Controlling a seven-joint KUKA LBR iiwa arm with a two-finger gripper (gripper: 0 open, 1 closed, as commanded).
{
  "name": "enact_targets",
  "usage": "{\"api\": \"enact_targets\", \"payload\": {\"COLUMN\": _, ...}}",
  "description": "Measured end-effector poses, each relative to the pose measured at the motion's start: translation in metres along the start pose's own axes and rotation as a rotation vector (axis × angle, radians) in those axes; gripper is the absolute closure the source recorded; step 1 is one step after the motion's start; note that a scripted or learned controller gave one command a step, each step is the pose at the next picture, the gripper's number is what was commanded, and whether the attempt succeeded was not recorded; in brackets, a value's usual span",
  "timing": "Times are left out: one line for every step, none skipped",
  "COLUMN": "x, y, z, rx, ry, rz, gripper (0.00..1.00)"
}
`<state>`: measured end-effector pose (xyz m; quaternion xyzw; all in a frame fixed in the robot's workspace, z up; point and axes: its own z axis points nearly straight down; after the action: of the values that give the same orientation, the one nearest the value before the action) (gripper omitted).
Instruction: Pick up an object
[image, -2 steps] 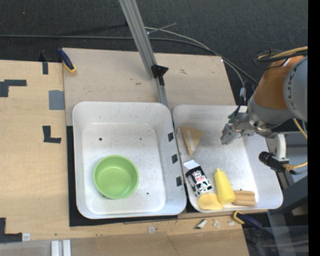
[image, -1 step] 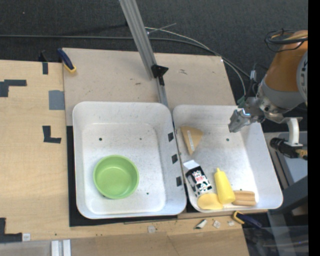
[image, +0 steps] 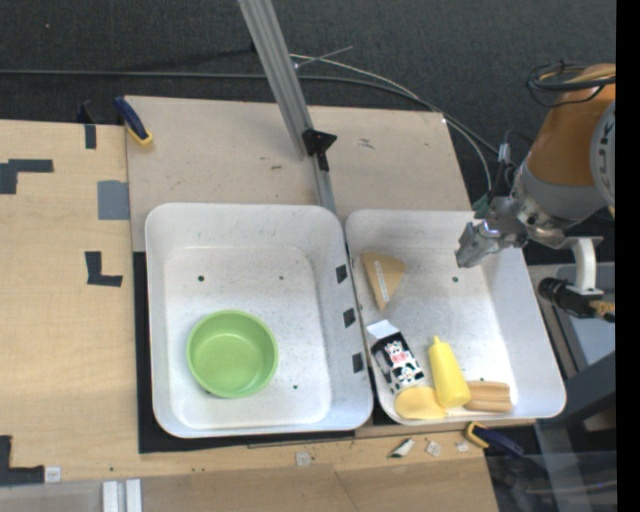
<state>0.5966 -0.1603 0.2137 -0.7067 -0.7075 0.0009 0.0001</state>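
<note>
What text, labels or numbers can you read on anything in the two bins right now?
No readable text anywhere.
Small carton: black-and-white cow-pattern print with a white top; any lettering is too small and blurred to read.
Yellow bottle: no label visible.
Green bowl: plain, no markings.
Tan wedge: faint pale streak, not legible as writing.

Two white bins (image: 160, 240), one green bowl (image: 232, 352), and five small items in the right bin.
</note>
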Motion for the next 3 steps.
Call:
{"api": "enact_targets", "payload": {"x": 0.054, "y": -0.016, "z": -0.012, "rx": 0.002, "ry": 0.003, "rz": -0.003, "gripper": 1.0}}
{"api": "enact_targets", "payload": {"x": 0.116, "y": -0.03, "z": -0.008, "rx": 0.005, "ry": 0.004, "rz": -0.005, "gripper": 1.0}}
{"api": "enact_targets", "payload": {"x": 0.17, "y": -0.046, "z": -0.019, "rx": 0.006, "ry": 0.005, "rz": -0.006, "gripper": 1.0}}
